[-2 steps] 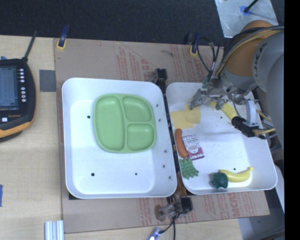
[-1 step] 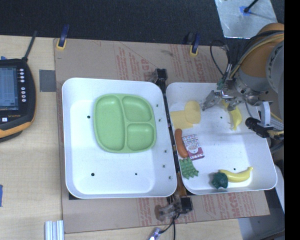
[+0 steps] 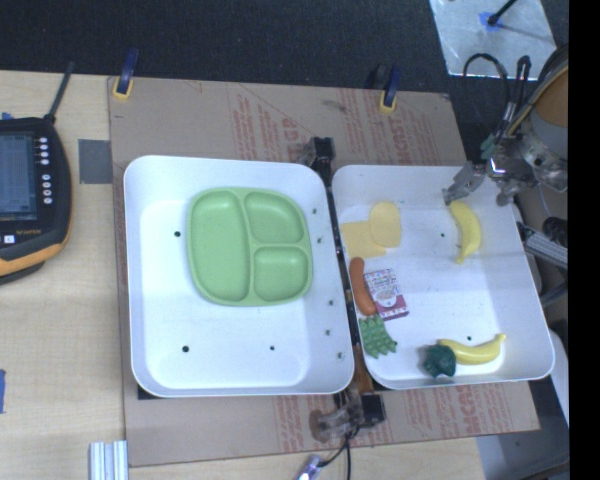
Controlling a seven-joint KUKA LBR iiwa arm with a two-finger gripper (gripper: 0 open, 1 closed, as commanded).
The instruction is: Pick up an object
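In the right bin (image 3: 500,298), a yellow banana (image 3: 467,231) lies near the far right corner. My gripper (image 3: 480,190) hangs just above the banana's upper end, open, with nothing between its fingers. A second banana (image 3: 477,349) rests at the bin's near edge beside a dark green broccoli piece (image 3: 440,361). Along the bin's left side lie pale yellow cheese slices (image 3: 373,230), an orange sausage (image 3: 358,284), a small pink and white packet (image 3: 385,293) and a green leafy piece (image 3: 378,337).
The left bin (image 3: 160,358) holds a light green divided plate (image 3: 250,245). A black and orange teach pendant (image 3: 15,193) lies on the bench at far left. Clamps hold the brown board at the back edge.
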